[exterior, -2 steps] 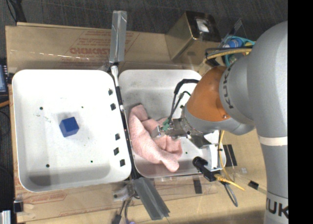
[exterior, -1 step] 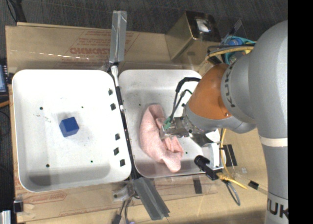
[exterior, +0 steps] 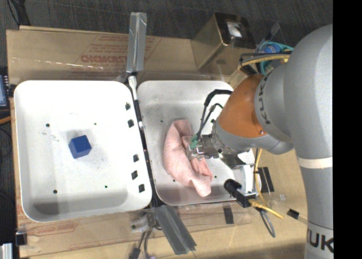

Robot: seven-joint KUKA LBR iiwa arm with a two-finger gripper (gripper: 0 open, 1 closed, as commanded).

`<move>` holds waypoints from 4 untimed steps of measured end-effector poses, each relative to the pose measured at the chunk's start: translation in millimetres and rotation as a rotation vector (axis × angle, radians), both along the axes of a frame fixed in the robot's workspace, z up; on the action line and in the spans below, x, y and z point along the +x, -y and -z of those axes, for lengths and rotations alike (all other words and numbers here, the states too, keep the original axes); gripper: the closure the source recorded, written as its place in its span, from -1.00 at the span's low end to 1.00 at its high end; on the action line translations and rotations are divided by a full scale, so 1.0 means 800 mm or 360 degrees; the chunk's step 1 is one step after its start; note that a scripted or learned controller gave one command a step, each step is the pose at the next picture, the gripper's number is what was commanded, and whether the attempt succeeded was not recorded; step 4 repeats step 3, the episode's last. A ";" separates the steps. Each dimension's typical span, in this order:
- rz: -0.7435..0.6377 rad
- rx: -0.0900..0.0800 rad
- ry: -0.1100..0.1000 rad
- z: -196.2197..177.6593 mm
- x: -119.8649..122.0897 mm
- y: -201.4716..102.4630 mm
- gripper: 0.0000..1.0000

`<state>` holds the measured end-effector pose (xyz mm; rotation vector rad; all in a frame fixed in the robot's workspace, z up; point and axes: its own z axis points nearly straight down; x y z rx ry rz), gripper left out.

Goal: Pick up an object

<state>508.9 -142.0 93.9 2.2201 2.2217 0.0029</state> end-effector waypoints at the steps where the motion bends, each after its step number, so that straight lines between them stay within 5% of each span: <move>1: 0.0002 -0.0002 -0.0002 0.001 0.000 0.001 -1.00; 2: -0.0007 0.0001 -0.0003 -0.011 0.000 -0.001 1.00; 3: -0.0262 0.0001 -0.0006 -0.122 0.042 -0.076 1.00; 4: -0.0262 0.0001 -0.0006 -0.122 0.042 -0.076 1.00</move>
